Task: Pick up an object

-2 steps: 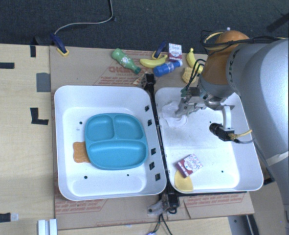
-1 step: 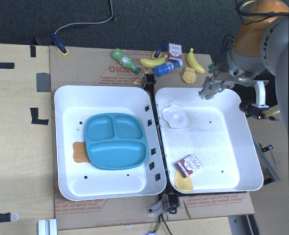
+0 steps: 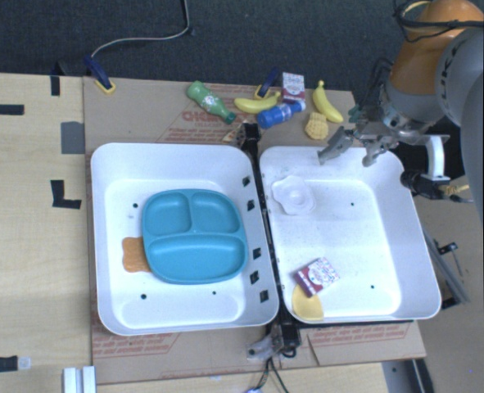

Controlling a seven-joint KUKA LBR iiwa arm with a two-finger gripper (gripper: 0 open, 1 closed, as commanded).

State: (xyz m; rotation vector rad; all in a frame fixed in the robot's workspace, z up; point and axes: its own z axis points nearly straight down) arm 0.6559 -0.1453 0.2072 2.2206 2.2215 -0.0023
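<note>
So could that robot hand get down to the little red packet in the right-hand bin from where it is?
Probably yes. The hand hovers over the right bin's far edge, and the red packet lies near the front with nothing on top; just a yellow piece beside it.

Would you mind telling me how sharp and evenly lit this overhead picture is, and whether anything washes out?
In the camera view: soft overall, with small labels unreadable; the clear cup nearly vanishes against the bright floor of the right bin; the pincer at that bin's far rim looks slightly blurred; the blue plate in the left bin reads crisply; shadows are faint.
</note>
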